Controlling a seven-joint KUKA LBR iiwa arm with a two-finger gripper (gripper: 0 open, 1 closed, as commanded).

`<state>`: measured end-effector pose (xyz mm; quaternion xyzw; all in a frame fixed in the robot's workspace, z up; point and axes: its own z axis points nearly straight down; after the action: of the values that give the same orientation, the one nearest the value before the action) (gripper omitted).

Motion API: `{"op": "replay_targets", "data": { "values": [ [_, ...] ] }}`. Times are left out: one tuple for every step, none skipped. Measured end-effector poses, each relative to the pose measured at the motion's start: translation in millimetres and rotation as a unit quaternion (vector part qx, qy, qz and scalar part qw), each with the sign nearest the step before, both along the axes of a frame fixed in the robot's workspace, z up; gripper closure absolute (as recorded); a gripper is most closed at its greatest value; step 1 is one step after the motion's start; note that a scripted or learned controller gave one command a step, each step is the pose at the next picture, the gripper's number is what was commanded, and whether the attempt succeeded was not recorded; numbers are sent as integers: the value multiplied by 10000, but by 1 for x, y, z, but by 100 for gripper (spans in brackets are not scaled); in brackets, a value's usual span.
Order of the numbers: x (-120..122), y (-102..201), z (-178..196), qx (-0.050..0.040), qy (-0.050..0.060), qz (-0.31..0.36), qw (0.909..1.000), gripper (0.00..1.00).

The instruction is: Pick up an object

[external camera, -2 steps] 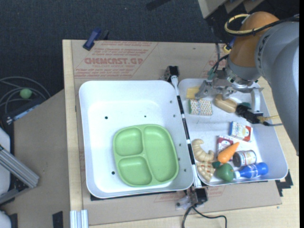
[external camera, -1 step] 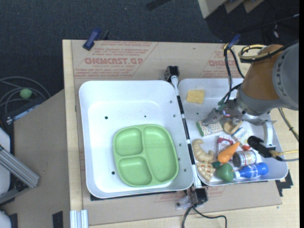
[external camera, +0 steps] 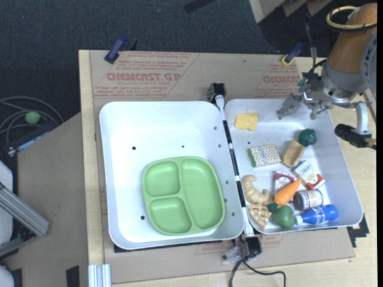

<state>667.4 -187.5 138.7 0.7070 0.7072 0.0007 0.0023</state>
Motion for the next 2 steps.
{"op": "replay_targets", "data": {
  "values": [
    [-44,-9,-38,11,29,-1,10000,0],
    [-98,13,-54,14,27,-5,10000,0]
  ]
}}
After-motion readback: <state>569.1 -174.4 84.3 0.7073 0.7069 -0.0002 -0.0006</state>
